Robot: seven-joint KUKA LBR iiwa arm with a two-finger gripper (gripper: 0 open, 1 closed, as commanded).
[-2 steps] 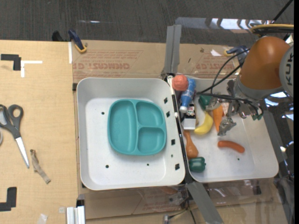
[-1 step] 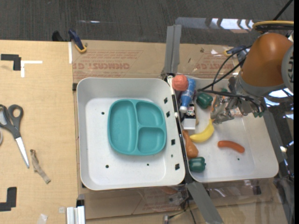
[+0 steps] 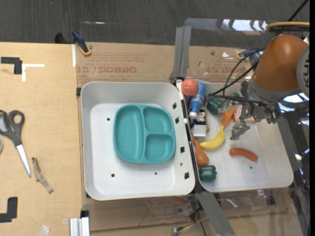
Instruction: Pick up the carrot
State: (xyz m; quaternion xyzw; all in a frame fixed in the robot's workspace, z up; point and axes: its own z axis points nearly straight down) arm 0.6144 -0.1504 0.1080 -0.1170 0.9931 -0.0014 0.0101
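One pincer [image 3: 240, 130] hangs over the right bin [image 3: 268, 173], at the end of the grey arm with its big orange band [image 3: 279, 63]. It points down over the white floor of this bin, in the upper middle part. From where I stand it is small and dark against cables, so I cannot tell if it is open or closed, and I see nothing gripped in it.

Just to the left of the pincer lies the carrot [image 3: 227, 116], a short orange piece, tilted. It is close to the pincer, but I cannot tell if they touch. Its lower end comes near the top of a yellow banana [image 3: 214, 141]. Below the pincer, a little apart, a red sausage [image 3: 243, 154] lies on the bin floor.

Further left, near the wall between the bins, there is a dark green vegetable [image 3: 214, 105] above the carrot, a blue bottle [image 3: 197, 103], a red round fruit [image 3: 189, 87] in the top corner, and a small white box [image 3: 199, 128]. Lower along the same wall lie a long orange-brown thing [image 3: 201, 155] and a green pepper [image 3: 207, 172].

The left bin [image 3: 93, 132] holds a teal tray [image 3: 145, 133] with three compartments. Well apart, on the wooden bench at the far left, lie scissors [image 3: 15, 132].
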